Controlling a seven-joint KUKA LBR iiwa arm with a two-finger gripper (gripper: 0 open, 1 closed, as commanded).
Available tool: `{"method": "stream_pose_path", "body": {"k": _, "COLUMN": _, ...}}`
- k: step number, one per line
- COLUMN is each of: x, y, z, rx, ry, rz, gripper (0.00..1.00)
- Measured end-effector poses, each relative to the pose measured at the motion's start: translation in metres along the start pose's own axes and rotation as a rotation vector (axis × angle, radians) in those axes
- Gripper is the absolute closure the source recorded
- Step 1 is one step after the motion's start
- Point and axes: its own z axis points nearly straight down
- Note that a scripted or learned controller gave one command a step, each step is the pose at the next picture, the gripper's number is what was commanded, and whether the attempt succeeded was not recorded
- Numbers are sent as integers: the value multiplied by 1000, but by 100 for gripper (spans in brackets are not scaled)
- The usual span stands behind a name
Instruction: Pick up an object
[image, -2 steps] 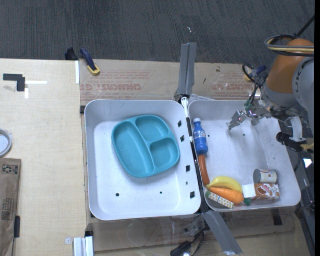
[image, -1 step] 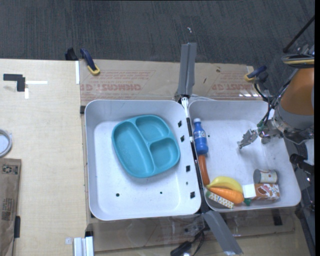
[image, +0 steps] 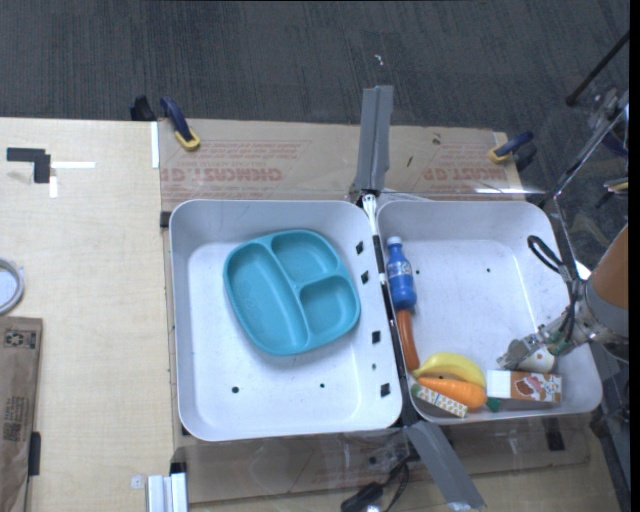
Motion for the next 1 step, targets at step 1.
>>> {"method": "stream_pose_path", "body": {"k": 1, "x": -1, "y": 1, "z": -10, "rx": -2, "ry": -3, "rz": 2, "gripper": 100}}
